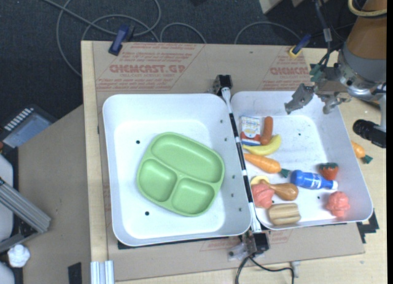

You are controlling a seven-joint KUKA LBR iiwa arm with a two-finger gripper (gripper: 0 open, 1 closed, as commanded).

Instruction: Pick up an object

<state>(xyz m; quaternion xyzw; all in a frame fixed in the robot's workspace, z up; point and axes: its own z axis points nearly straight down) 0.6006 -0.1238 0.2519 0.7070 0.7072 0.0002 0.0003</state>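
Step in hand: approach, by my reading. The end effector (312, 97) hangs over the far part of the right bin (307, 130), with nothing between its fingers.

End effector state: spread apart and empty; one finger (299, 100) points toward the divider side, the other sits nearer the bin's outer wall.

Candidate things, placed relative to the right bin: a small white carton (250, 126) and a red sausage (268, 127) lie at the far end by the divider; a banana (265, 146) and a carrot (263, 163) lie just nearer than those; a blue bottle (312, 181) rests near the middle; a drumstick (284, 191), a pink piece (262, 195) and a bread roll (283, 214) crowd the near corner by the divider; a strawberry (330, 170) and another pink lump (338, 203) sit by the outer wall.

Other bin: the left bin (123, 123) holds a green divided plate (179, 173).

Next move, as I judge it: settle on one item, shift above it, descend with the fingers straddling it, then close. The bottle looks easiest, standing apart from its neighbours.

Risk: the cluster by the divider leaves little room for fingers.
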